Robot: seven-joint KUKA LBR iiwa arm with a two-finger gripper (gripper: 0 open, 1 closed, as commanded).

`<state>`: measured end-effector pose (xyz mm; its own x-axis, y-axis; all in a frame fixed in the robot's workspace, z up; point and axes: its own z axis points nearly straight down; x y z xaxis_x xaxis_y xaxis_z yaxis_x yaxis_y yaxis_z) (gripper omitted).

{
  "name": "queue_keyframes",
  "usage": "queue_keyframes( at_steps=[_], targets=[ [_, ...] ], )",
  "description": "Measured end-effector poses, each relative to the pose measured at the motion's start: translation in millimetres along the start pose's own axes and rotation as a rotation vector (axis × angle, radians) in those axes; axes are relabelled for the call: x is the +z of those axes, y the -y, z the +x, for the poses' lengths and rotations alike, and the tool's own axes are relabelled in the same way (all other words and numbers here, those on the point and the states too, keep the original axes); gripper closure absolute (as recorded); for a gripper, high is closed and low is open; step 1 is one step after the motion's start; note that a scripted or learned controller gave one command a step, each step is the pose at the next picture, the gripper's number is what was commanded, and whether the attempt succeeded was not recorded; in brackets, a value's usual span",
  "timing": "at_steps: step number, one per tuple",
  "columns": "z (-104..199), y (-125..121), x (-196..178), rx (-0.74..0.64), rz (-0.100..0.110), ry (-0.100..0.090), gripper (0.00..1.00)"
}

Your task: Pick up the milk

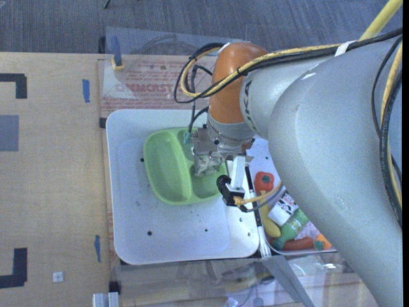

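Gripper [206,163] hangs low over the left bin [128,235], at the right-hand rim of a green bowl [167,165] that sits in the upper-middle of that bin. The grey wrist and orange band [229,88] stand directly above it, so the tool is seen almost end-on.

Milk: not certain. The best candidate is a white carton-like item with dark print [285,204] in the right bin [265,251], close to that bin's left wall, partly under the arm [332,146]. Around it lie a red and orange piece [263,181], a yellow piece [273,228], a green bottle-shaped thing [295,222] and an orange carrot-like toy [300,242]. The arm hides much of that bin.

Key relation: if that carton is the milk, it lies to the right of the gripper and somewhat nearer the bench's front edge, across the wall dividing the two bins. Gripper and carton are apart, not touching. The carton's long axis cannot be read; too little of it shows.

Pincer state: cannot tell; the metal parts at the tool tip merge against the green bowl. Nothing visibly sits in the tool. It may brush the bowl's rim, but contact is unclear.

Judgement: the pick is not yet made; the next move calls for lifting clear of the bowl and crossing right over the dividing wall.
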<state>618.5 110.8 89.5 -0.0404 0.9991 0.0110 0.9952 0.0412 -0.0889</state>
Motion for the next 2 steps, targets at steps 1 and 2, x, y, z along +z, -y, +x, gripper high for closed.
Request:
queue_keyframes(
  at_steps=[1,2],
  targets=[
    [-50,63,-89,-0.179,-0.081,0.019,1.00],
    [-104,126,-84,-0.168,-0.082,0.018,1.00]
  ],
)
